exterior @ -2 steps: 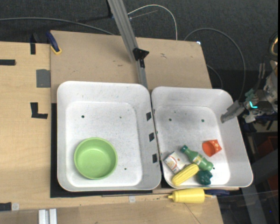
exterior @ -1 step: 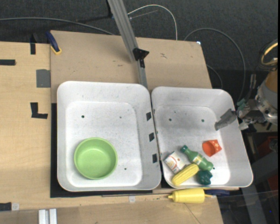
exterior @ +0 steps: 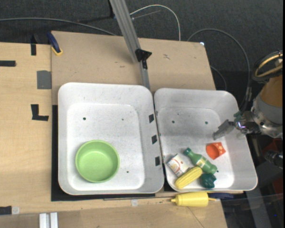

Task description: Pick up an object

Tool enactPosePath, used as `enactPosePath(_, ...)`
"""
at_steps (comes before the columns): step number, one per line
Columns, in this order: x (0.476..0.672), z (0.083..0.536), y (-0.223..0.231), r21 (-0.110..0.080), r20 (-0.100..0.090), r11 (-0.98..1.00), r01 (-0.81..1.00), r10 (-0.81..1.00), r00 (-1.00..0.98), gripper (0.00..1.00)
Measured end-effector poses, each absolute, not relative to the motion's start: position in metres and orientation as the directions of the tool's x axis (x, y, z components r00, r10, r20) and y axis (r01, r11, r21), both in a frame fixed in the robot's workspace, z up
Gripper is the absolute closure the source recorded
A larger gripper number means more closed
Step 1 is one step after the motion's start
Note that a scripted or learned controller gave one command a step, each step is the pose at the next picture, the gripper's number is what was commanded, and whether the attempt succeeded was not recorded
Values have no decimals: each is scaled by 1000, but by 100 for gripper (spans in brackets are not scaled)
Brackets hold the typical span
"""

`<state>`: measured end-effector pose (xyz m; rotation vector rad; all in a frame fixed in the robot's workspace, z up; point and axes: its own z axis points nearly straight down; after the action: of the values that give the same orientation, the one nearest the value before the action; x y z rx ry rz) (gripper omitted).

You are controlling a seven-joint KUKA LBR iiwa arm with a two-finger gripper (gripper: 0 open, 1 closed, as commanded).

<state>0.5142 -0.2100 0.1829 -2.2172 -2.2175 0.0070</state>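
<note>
The claw [exterior: 223, 129] hangs over the right bin [exterior: 190, 95], near its right wall, and I cannot tell if it is spread or closed; nothing is seen in it. Just below it lies the orange piece [exterior: 215, 150], then further the green bottle [exterior: 200, 160], the corn [exterior: 188, 177] and the small can [exterior: 177, 165]. I judge the step is the approach: next it must descend on the orange piece and close.
</note>
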Motion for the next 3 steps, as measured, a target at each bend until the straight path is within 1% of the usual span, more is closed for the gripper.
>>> enactPosePath(1,517,133,-201,-7,2,2,1000,1000,-2,0)
enactPosePath(2,518,146,-201,-3,1,3,1000,1000,-3,100)
enactPosePath(3,524,208,-201,4,-2,2,1000,1000,-2,100)
